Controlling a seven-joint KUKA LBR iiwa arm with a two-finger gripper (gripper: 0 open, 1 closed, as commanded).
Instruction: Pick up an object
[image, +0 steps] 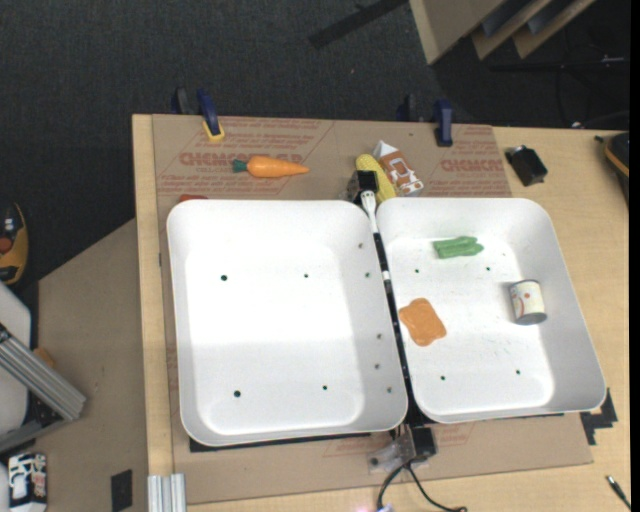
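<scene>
The right bin holds three objects. A green flat piece lies near its far side. An orange flat piece rests close to the bin's left wall. A small grey and white can lies on its side toward the right.
The left bin sits beside the right one. Behind the bins on the cardboard lie a toy carrot, a yellow banana and a small orange-and-white carton. Blue clamps hold the board's far edge.
</scene>
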